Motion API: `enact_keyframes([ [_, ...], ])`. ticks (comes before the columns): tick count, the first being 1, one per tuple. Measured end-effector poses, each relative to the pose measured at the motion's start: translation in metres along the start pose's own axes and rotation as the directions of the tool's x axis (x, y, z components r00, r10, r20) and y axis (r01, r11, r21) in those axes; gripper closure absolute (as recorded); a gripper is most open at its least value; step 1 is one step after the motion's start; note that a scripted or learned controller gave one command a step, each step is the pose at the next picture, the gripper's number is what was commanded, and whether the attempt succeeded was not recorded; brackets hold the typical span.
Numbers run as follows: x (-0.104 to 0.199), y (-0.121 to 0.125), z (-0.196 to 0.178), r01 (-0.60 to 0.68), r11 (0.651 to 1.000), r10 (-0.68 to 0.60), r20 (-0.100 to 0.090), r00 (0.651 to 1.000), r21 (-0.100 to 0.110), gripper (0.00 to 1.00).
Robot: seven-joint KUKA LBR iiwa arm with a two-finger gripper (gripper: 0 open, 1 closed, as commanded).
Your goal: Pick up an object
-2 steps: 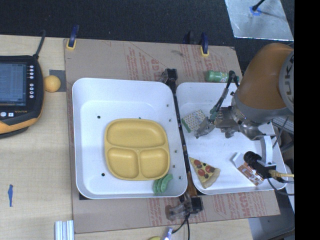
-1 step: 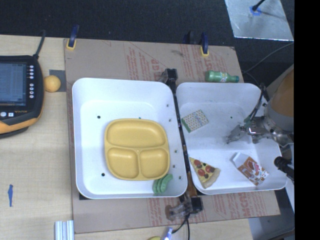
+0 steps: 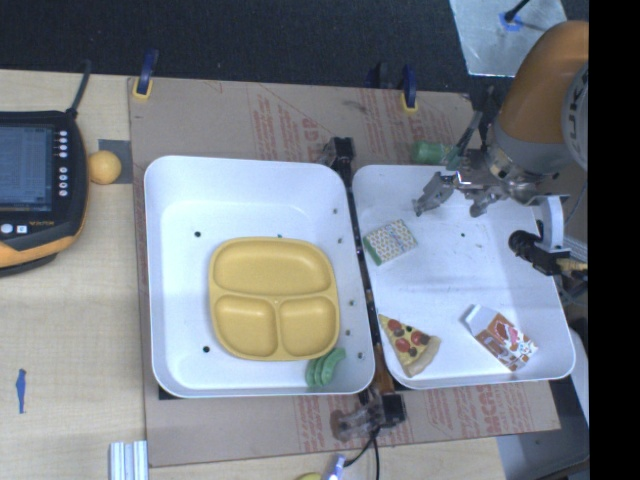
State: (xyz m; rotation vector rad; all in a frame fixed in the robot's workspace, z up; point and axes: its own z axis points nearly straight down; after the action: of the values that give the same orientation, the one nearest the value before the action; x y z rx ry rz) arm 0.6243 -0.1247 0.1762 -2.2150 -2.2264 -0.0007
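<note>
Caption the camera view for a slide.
Open two-finger gripper hovers over the right white bin holding a pizza-slice toy; yellow divided tray fills the left bin.

Grey arm (image 3: 560, 118) with a broad, rounded orange band above the wrist. Below that, a paler grey metal wrist block with dark fittings. Slim metallic gripper (image 3: 458, 196), silvery grey fingers (image 3: 432, 196) with dark joints. White curved piece and a black knobbly part along the side. Thin dark cable near the wrist.
</note>
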Motion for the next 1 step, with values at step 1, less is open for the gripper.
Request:
enact_keyframes([
  [1,0.0213,0.0084,0.0632,0.0,1.0,0.0,0.002,1.0,0.004,0.0],
])
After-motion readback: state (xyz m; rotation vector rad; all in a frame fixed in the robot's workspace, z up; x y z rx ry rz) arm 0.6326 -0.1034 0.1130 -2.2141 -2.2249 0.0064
